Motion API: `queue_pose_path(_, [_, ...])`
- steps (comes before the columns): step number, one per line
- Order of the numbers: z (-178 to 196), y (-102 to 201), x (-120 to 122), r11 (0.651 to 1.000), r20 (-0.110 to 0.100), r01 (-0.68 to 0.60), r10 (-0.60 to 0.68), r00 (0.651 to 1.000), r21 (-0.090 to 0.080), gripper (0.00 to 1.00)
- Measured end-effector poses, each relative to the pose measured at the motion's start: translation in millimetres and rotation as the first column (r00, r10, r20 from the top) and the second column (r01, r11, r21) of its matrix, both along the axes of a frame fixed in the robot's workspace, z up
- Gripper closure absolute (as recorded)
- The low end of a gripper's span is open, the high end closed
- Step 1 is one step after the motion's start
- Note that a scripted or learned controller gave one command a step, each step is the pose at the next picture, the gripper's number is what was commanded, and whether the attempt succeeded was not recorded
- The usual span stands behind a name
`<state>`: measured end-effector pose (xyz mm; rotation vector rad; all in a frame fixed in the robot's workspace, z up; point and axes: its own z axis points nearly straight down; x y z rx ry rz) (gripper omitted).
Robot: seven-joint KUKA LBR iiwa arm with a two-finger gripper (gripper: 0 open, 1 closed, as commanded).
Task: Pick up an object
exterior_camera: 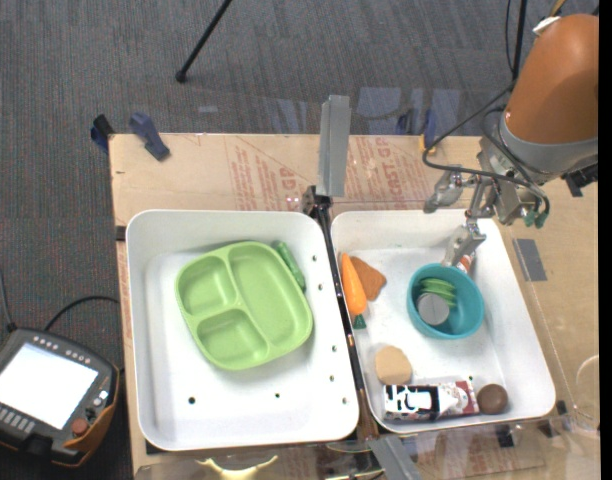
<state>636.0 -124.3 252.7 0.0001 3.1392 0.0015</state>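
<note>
Gripper [469, 251] hovers by the bowl [445, 302], whether it grips anything I cannot tell; rigid, light bowl, best pinched at its rim.

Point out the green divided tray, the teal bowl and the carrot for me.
green divided tray [244, 304], camera view, on its middle ridge.
teal bowl [470, 317], camera view, on its right inner wall.
carrot [352, 285], camera view, on its orange body.

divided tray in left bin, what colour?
Light green plastic divided tray, clearest in the camera view.
</note>
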Motion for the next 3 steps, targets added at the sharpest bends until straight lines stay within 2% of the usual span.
queue_pose_path(1, [-133,-21,-23,0.999,0.0,-0.053,0.053,0.999,0.001,0.0])
queue_pose_path(2, [-165,-26,-21,0.993,-0.003,-0.115,0.115,0.993,0.0,0.0])
queue_pose_path(3, [-153,-24,-19,0.993,0.003,-0.119,0.119,0.993,-0.001,1.0])
